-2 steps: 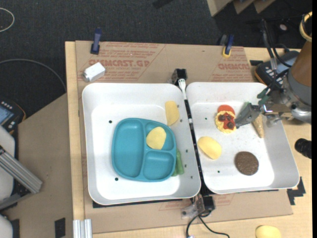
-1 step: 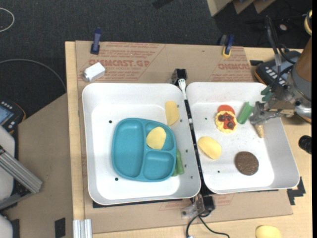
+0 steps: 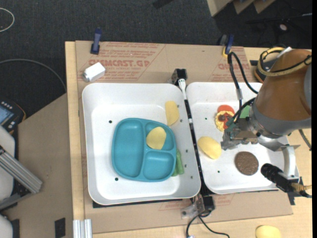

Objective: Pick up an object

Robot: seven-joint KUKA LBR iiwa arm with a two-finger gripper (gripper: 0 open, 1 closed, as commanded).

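Note:
In the right bin (image 3: 213,180), my gripper (image 3: 230,139) hangs low, just right of a yellow potato-shaped piece (image 3: 209,147). Under the arm's edge peeks a red and yellow toy (image 3: 224,117), to the upper left of the gripper. A brown round cookie (image 3: 246,163) lies to the lower right of the gripper. The left bin (image 3: 94,133) holds a teal divided plate (image 3: 130,150) with a yellow slice (image 3: 156,138) in its upper right compartment. Another pale yellow piece (image 3: 172,112) lies by the bin's right wall.
A green item (image 3: 179,163) sticks out beside the plate's right edge. A black rod (image 3: 188,118) runs along the seam between the bins. On the cardboard at the back left sits a white block (image 3: 94,72). A yellow object (image 3: 267,231) lies off the bench at bottom right.

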